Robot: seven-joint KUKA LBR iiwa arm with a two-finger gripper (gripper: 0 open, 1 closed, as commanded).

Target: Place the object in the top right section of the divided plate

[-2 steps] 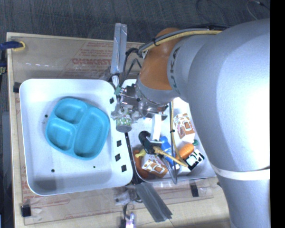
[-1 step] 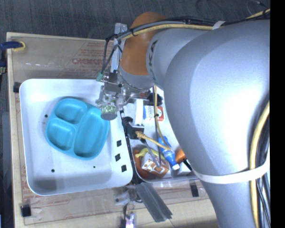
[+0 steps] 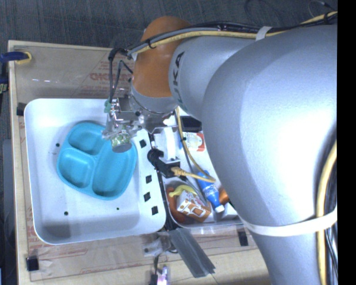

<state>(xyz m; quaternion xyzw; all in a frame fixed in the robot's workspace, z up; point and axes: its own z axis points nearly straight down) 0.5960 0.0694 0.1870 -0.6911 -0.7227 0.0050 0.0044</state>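
Note:
The blue divided plate (image 3: 77, 165) lies in the left white bin (image 3: 47, 218), with three sections visible. My gripper (image 3: 119, 134) hangs over the plate's upper right rim, where the small upper section meets the large right one. A small grey rounded shape (image 3: 123, 143) shows at the gripper's tip, touching or just above the plate's edge. I cannot tell if it is a held object or part of the gripper. The arm's orange band and grey body cover the bench to the right.
The right bin (image 3: 193, 223) is mostly hidden under the arm. It holds an orange-brown packet (image 3: 190, 205), a blue and white bottle (image 3: 210, 195) and a red and white item (image 3: 194, 139). White bin floor shows around the plate.

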